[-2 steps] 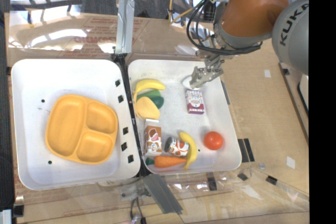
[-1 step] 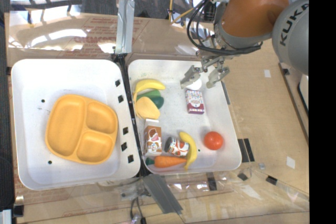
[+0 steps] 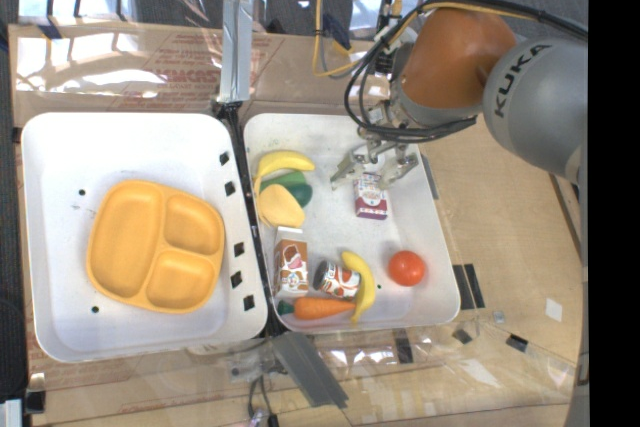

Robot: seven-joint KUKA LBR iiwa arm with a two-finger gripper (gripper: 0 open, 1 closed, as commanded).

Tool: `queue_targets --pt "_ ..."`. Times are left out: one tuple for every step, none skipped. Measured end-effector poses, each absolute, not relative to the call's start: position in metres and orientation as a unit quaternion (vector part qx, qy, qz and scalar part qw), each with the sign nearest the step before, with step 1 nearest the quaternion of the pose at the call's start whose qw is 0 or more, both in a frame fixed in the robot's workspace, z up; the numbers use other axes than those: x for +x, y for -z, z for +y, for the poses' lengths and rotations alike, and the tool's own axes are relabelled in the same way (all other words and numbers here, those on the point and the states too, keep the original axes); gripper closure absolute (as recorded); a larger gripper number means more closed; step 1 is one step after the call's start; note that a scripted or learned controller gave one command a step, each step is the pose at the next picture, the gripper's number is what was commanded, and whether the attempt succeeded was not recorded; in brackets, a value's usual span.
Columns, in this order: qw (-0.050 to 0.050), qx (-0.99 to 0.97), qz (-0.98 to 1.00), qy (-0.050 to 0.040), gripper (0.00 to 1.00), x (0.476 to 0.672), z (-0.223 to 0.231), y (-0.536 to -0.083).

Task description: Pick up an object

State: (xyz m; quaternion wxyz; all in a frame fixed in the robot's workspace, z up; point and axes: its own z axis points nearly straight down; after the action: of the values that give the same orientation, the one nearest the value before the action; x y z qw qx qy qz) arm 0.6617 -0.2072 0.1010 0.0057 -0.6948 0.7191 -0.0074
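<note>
tool [image 3: 372, 165]: fingers spread open, poised directly above small red-and-white carton [image 3: 371, 196], gripping nothing | carton: lying in right bin [image 3: 437, 245], upper middle | nearby: tomato [image 3: 406, 268], two bananas [image 3: 282, 163], carrot [image 3: 322, 309] | left bin [image 3: 50, 155]: yellow divided tray [image 3: 155, 244]

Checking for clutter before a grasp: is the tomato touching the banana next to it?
Apart. The camera view shows bare white bin floor between the tomato and the banana.
</note>
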Motion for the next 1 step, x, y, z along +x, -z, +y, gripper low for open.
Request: queue_targets --pt "0.005 -0.729 0.685 0.0071 0.00 0.6318 -0.2061 -0.1006"
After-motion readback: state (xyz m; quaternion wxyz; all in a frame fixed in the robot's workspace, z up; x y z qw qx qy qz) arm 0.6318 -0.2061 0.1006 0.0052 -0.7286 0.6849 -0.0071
